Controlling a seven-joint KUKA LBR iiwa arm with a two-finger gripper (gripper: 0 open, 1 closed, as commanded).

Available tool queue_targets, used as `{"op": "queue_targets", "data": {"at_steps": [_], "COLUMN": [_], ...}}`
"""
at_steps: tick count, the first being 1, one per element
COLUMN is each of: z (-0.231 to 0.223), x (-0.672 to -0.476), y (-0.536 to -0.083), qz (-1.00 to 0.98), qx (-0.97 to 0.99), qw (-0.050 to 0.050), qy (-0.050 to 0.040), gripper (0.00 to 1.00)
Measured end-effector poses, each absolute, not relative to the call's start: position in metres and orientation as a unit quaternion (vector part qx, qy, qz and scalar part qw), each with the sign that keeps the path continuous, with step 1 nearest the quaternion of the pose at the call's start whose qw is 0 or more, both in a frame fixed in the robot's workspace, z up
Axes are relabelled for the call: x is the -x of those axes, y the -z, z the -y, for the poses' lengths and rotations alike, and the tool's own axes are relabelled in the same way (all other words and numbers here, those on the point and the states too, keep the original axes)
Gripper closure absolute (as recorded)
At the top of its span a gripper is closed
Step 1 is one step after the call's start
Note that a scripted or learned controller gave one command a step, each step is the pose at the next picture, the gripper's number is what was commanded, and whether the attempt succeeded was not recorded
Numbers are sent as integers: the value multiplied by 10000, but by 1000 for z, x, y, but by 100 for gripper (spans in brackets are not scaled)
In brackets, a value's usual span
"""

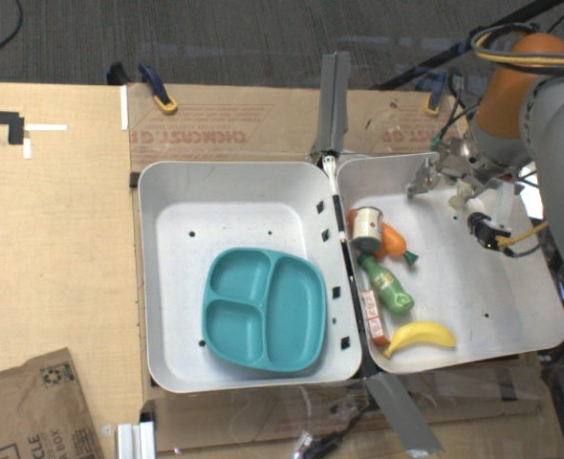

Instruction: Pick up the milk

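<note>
**Gripper up at the back of the right bin, milk not touched yet**

Camera view: two white bins side by side. Left bin [167,285] has a teal divided plate [263,309] sitting toward 5 o'clock of its floor. Right bin [511,295] has all the clutter, stacked along its left wall.

Pile from 12 to 6 o'clock down that wall: a small can [363,226], a carrot [394,244] touching it at 3 o'clock, a green bottle [387,287] lying tilted, a flat red-and-white carton [371,314] that I take to be the milk, pressed to the divider at 9 o'clock of the bottle, then a banana [421,337] at the 6 o'clock end.

Arm comes in from the right. Gripper [444,182] hangs at roughly 12 o'clock of the right bin, near the back wall, well apart from the pile. Fingers look spread with a gap between them, nothing in it.

Handling guess: carton looks light, toy-like, stiff enough but thin, lying flat. Awkward grab: wall on one side, bottle touching or just beside on the other, banana near its lower end. Best bet is pinching across the narrow width mid-length, jaws in line with the divider. Risk is a finger landing on the bottle, or the carton sliding along the wall
</note>
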State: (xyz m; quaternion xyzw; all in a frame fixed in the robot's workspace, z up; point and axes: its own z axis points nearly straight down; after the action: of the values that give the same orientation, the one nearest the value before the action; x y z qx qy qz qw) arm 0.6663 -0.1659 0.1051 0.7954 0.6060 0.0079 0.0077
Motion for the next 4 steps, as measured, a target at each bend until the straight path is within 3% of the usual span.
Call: {"op": "queue_targets", "data": {"at_steps": [1,3,4], "z": [107,107,64], "x": [-665,-665,-659], "y": [-103,-103,-192], "qz": [-5737,-5739,-4952], "qx": [-8190,-8189,-8688], "qw": [78,78,5], "qy": [-65,-64,8], "gripper": [0,0,0]}}
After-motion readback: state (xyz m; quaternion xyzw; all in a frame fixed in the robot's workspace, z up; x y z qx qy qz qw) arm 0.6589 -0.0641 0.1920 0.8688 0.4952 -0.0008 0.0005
